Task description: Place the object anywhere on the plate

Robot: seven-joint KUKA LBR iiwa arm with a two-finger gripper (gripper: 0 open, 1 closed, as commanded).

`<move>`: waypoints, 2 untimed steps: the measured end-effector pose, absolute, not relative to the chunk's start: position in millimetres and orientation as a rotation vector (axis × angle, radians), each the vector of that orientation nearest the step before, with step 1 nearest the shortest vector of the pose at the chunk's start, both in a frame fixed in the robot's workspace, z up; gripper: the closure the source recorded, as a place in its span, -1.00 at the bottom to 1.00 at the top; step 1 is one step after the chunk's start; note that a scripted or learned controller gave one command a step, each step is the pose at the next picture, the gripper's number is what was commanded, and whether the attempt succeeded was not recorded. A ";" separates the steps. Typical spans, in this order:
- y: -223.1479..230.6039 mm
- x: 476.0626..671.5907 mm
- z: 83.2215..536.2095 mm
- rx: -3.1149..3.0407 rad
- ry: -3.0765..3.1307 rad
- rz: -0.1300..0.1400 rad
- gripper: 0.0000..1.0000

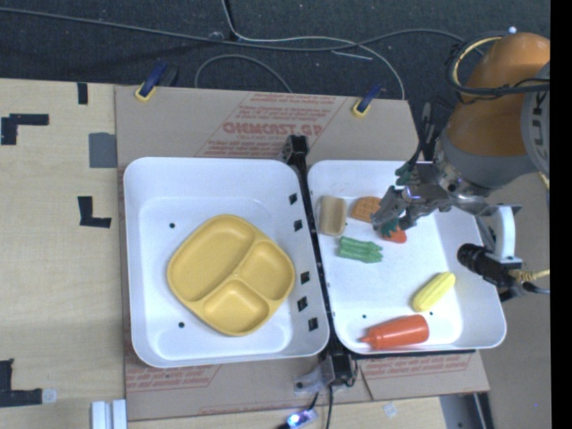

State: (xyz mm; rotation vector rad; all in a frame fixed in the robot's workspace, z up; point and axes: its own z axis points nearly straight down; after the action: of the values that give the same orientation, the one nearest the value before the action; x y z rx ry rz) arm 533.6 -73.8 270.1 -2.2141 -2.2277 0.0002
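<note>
A: Okay, quick pass, front edge first. Plate point(231, 273) is yellow, three compartments, sitting in the left bin point(143, 239) with nothing on it. So nothing placed yet, all of the task is left.

B: Right bin point(483, 324)?

A: Working back from the plate side: a red-orange sausage-like piece point(396, 332) nearest the front, a yellow corn cob point(433, 290) behind it, then a green bean pod point(359, 250), a tan block point(332, 214) just past the divider, and an orange-brown round piece point(364, 209) beside that.

B: Tool?

A: Tool point(394, 222) is down low in the right bin, well apart from the plate, right by a small red and green thing point(395, 234), maybe a chili or radish toy. That looks like the target, my guess. It pokes out under the tool tip, partly hidden.

B: Gripped?

A: Cannot tell. Tip is dark and cluttered, the thing is tiny, contact is not readable.

B: Progress call?

A: Early, pick stage at best. Lift, carry across the divider and release onto the plate all remain.
</note>
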 end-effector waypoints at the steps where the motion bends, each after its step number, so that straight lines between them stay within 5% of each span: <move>1: -18.5 546.0 251.3 -2.214 -2.226 0.003 1.00; 2: 26.3 553.9 237.9 -2.214 -2.225 0.004 1.00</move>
State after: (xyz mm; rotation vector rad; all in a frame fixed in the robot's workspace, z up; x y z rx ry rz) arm 553.9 26.3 237.9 -2.2145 -2.2254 0.0036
